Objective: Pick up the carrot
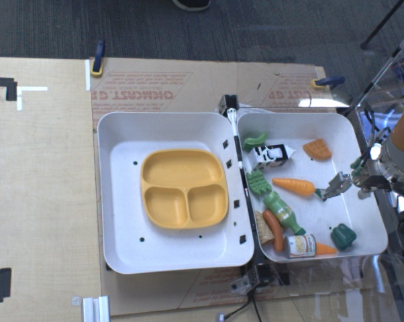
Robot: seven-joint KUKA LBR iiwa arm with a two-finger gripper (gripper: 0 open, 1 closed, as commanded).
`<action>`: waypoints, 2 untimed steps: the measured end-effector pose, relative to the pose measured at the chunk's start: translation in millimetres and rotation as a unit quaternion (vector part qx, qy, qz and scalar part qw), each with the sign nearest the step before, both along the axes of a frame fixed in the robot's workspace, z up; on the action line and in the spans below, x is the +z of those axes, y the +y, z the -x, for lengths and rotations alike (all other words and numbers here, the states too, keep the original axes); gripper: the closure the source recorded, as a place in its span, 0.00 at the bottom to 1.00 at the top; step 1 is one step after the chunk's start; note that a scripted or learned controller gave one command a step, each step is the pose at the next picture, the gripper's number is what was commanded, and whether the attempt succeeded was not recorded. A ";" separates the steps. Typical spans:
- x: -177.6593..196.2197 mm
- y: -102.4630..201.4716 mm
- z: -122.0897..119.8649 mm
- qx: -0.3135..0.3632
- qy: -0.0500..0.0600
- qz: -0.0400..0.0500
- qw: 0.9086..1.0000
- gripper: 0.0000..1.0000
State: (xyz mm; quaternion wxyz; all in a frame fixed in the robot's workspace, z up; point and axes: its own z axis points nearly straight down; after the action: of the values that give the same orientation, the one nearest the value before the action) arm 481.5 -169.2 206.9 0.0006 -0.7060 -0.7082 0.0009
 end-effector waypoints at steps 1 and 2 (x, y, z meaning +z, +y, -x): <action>-85.1 33.2 -39.9 -0.135 0.002 0.000 0.991 0.00; -105.3 30.8 -92.1 -0.192 -0.011 0.003 0.981 0.00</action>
State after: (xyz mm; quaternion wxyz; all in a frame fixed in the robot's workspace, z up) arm 573.6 -138.4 101.6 -0.0093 -0.8291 -0.5591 -0.0048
